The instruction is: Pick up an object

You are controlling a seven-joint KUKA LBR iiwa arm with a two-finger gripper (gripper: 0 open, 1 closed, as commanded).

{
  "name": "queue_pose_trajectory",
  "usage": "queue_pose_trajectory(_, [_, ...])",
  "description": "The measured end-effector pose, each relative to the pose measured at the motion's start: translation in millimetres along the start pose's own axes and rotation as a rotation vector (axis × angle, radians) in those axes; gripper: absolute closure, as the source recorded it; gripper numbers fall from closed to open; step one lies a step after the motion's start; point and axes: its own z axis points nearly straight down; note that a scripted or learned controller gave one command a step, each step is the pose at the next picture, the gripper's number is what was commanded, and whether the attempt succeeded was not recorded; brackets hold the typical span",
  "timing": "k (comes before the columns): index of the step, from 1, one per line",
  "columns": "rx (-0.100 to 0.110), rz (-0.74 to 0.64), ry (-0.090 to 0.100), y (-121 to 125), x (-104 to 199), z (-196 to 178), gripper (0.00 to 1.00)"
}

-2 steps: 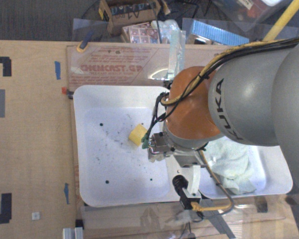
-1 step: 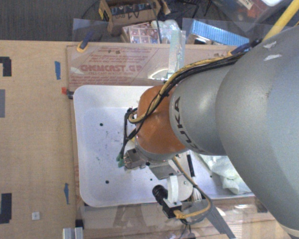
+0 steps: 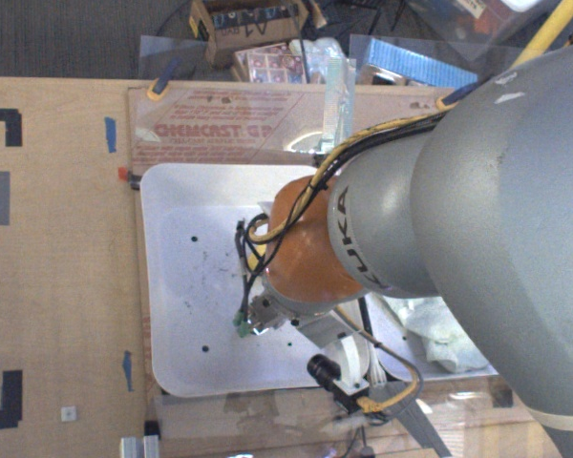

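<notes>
Arm [image 3: 439,189] covers hand over left bin [image 3: 172,218], grip state unclear; crumpled white wrap [image 3: 444,337] looks soft, light, pinch a fold.

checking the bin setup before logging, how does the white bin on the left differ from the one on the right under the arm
The left shallow white bin shows a broad bare floor with a few dark specks; the right shallow white bin is largely covered by the grey arm. A crumpled white cloth-like thing lies in the right bin; in the left I can see only a small green item below the orange band. Both are white and shallow.
</notes>
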Motion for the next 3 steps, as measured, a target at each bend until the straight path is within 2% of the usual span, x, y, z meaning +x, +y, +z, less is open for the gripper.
queue_pose_trajectory(2, [-0.005,0.008,-0.001,1,-2,-19,1.0])
queue_pose_trajectory(3, [0.002,-0.069,-0.002,-1,-1,0,1.0])
